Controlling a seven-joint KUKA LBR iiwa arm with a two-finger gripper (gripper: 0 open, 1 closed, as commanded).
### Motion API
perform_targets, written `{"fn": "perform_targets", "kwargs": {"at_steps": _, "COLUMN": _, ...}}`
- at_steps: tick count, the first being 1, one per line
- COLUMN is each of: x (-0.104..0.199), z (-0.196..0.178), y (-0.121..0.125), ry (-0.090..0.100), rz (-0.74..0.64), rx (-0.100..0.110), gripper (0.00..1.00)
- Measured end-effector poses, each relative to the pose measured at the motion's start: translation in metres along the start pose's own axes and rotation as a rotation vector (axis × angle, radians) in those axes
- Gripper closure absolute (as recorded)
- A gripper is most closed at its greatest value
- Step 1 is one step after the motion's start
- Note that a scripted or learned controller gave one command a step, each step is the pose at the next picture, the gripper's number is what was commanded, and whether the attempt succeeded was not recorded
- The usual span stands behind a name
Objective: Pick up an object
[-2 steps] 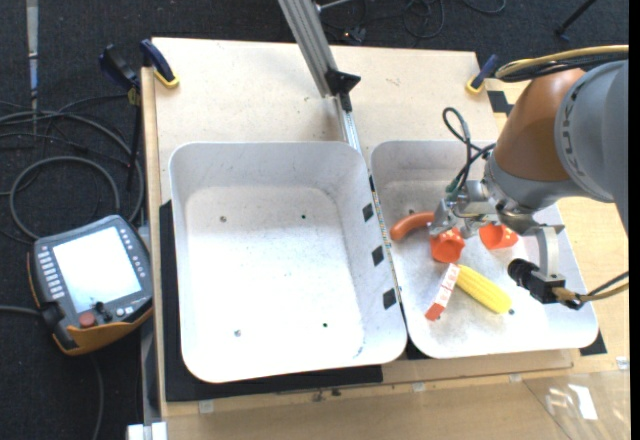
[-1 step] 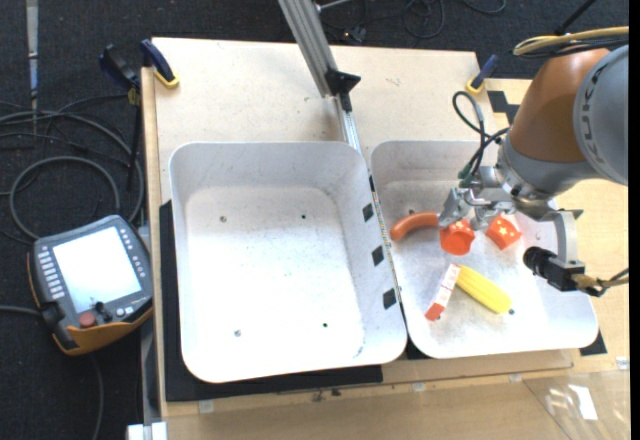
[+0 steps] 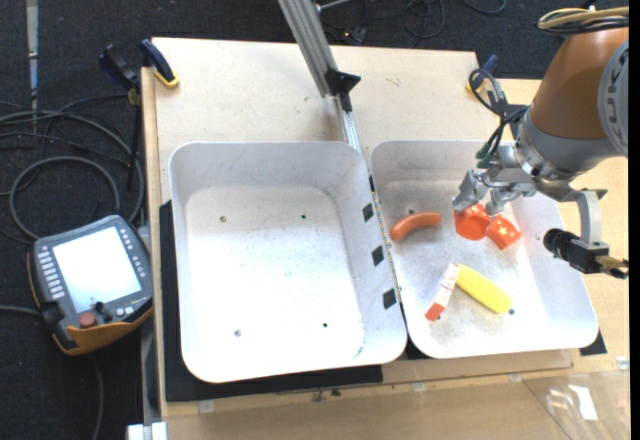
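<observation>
End effector [image 3: 484, 200] low in right bin [image 3: 560, 328], over two orange-red blocks [image 3: 488, 225] mid-bin. Finger opening: cannot tell; grip unconfirmed. Orange sausage-shaped piece [image 3: 415, 225] left, yellow piece [image 3: 482, 292] nearer. Advice: centre on single block, descend straight, close fully before lifting.

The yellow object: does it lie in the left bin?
No. The yellow object lies in the right bin, near its front edge, beside a small white and red item.

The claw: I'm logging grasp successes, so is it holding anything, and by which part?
Cannot be told. The claw sits low over the orange pieces in the right bin, but no object shows between its tips.
</observation>
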State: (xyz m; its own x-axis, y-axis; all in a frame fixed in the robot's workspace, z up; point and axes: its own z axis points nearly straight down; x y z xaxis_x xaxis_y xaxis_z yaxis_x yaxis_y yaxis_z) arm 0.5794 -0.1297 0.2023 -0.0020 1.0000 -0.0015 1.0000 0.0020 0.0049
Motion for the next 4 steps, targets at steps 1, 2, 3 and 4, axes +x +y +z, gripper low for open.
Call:
{"fn": "perform_targets", "kwargs": {"at_steps": 1, "x": 0.0, "z": -0.053, "y": 0.002, "ry": 0.0, "rz": -0.002, "rx": -0.001, "gripper": 1.0}}
{"fn": "perform_targets", "kwargs": {"at_steps": 2, "x": 0.063, "z": -0.049, "y": 0.005, "ry": 0.003, "rz": -0.007, "rx": 0.005, "gripper": 1.0}}
{"fn": "perform_targets", "kwargs": {"at_steps": 3, "x": 0.124, "z": -0.045, "y": 0.022, "ry": 0.003, "rz": -0.008, "rx": 0.004, "gripper": 1.0}}
{"fn": "perform_targets", "kwargs": {"at_steps": 4, "x": 0.17, "z": -0.036, "y": 0.021, "ry": 0.003, "rz": -0.006, "rx": 0.007, "gripper": 1.0}}
